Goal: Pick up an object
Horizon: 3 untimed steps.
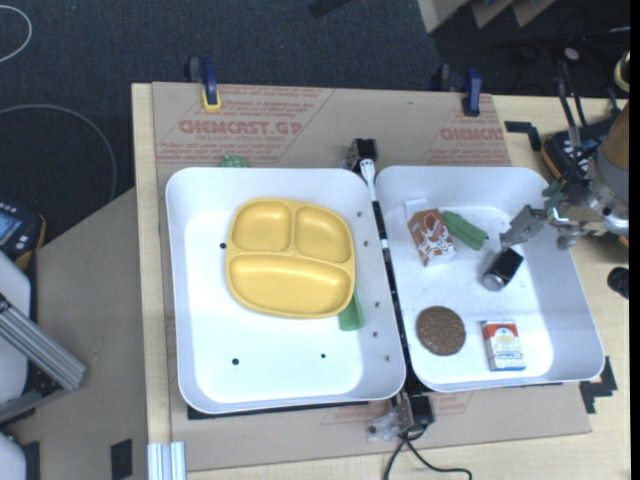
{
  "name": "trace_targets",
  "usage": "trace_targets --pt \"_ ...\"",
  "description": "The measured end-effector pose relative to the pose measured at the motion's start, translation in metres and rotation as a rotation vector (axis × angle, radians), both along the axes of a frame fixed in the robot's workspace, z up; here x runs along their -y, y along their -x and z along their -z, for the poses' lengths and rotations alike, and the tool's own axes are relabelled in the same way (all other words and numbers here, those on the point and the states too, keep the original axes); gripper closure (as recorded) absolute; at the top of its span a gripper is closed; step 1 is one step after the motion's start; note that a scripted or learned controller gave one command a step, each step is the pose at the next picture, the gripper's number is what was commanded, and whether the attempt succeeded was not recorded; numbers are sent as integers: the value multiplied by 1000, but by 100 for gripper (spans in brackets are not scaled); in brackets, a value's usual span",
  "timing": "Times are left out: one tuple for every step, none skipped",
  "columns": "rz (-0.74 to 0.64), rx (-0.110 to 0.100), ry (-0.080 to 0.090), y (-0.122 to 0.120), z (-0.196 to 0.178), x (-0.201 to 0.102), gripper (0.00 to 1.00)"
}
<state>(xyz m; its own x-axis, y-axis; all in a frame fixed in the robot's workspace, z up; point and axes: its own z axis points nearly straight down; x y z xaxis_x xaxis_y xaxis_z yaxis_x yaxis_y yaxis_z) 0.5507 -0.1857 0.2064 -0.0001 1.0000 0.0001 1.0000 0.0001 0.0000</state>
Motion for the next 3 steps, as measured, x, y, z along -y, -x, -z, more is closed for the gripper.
trace_targets --pt "1 -4 -4 -12 128 22 0" --pt "1 3 1 -13 111 23 100" --pt "-7 -1 -3 -16 86 -68 100"
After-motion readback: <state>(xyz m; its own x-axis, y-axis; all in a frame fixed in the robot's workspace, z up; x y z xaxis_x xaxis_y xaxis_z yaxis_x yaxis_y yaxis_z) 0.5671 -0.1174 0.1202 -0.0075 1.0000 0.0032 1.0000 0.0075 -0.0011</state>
